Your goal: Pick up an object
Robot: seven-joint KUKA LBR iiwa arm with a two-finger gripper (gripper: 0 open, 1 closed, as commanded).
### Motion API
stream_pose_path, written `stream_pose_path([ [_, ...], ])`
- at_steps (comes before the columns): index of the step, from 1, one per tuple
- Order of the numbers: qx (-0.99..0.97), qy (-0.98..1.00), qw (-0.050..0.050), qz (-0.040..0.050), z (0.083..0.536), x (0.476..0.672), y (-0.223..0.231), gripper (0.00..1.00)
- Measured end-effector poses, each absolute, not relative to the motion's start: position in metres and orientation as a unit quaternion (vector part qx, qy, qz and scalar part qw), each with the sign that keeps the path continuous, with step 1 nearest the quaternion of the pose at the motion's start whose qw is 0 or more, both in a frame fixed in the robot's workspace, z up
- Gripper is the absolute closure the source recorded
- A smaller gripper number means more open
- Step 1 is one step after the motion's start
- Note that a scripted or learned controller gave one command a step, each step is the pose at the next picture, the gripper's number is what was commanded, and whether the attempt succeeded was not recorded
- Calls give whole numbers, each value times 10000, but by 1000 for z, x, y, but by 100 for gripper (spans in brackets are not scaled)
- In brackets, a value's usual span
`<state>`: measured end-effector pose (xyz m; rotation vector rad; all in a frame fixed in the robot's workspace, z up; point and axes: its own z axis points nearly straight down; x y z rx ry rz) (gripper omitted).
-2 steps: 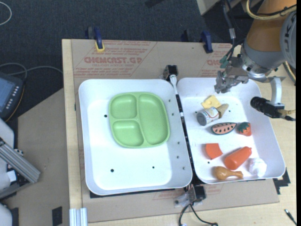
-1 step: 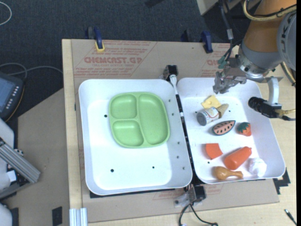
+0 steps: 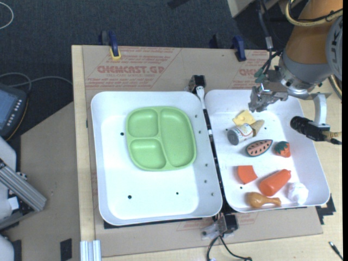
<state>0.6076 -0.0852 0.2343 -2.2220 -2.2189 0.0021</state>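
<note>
My gripper hangs over the back of the right bin, just above and right of a yellow cheese wedge. Nothing shows between its fingers. Beside the cheese lies a small grey can. Further forward are a watermelon slice, a small strawberry-like piece, an orange-red block, an orange carrot, a chicken drumstick and a white crumpled piece.
The left bin holds a green divided plate. A black clamp sits at the back where the bins meet. A black fixture juts over the right bin's right rim.
</note>
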Motion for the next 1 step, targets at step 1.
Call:
stream_pose_path([
  [1,-7067,-7075,-12,0,220,622,-82,100],
])
